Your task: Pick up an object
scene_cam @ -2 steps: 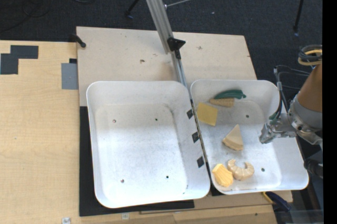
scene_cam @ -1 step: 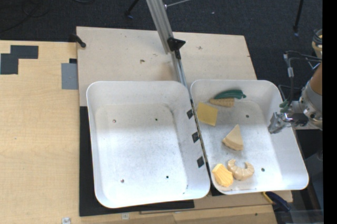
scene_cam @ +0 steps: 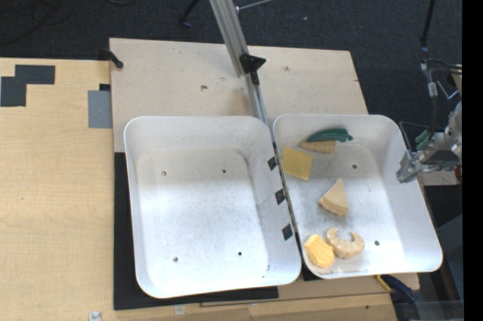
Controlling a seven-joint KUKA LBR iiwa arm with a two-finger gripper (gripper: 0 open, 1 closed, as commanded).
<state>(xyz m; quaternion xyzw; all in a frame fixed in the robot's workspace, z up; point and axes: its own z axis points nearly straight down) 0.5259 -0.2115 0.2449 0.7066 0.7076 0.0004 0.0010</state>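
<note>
Two shallow white plastic bins sit side by side on the pale wooden surface (scene_cam: pixel 302 74). The left bin (scene_cam: pixel 196 266) shows bare floor. The right bin (scene_cam: pixel 400 236) carries a dark green curved piece (scene_cam: pixel 332 135) atop a tan wedge near its far wall, a yellow square block (scene_cam: pixel 296 163) beside the divider, a beige triangular wedge (scene_cam: pixel 335 199) mid-floor, and a yellow lump (scene_cam: pixel 319 251) touching a cream knobbly piece (scene_cam: pixel 346 242) near the front. The grey metal hand (scene_cam: pixel 413 167) hangs just outside the right bin's right rim, nothing visibly in it; whether it is apart or together I cannot tell.
</note>
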